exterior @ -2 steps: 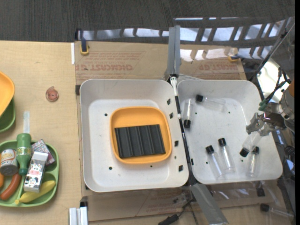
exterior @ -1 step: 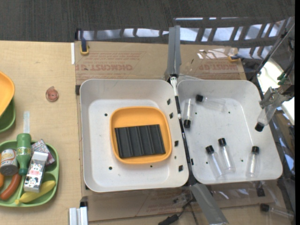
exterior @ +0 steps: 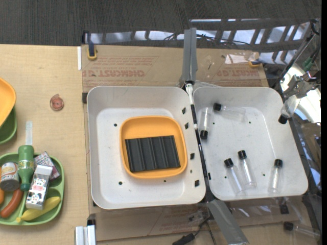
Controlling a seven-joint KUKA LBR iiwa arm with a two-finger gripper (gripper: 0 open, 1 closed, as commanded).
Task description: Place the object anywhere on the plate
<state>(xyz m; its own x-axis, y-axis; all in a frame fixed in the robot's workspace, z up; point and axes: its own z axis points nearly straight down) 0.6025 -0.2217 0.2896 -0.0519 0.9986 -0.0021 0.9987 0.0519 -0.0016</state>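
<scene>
An orange plate (exterior: 152, 124) lies in the left white bin (exterior: 102, 152). On it rests a black ribbed rectangular pad (exterior: 153, 153) that covers most of the plate's lower half. The right white bin (exterior: 255, 131) holds several clear tubes with black caps. One tube (exterior: 204, 120) lies against the bin's left wall and another (exterior: 227, 110) near the back. Three tubes (exterior: 246, 168) are at the front. A further tube (exterior: 285, 112) leans at the right rim.
A green tray (exterior: 53, 200) of toy food and a bottle (exterior: 25, 165) stands on the wooden table at the left, beside an orange bowl (exterior: 5, 103) and a small pink disc (exterior: 57, 102). A metal frame (exterior: 245, 32) runs behind the bins.
</scene>
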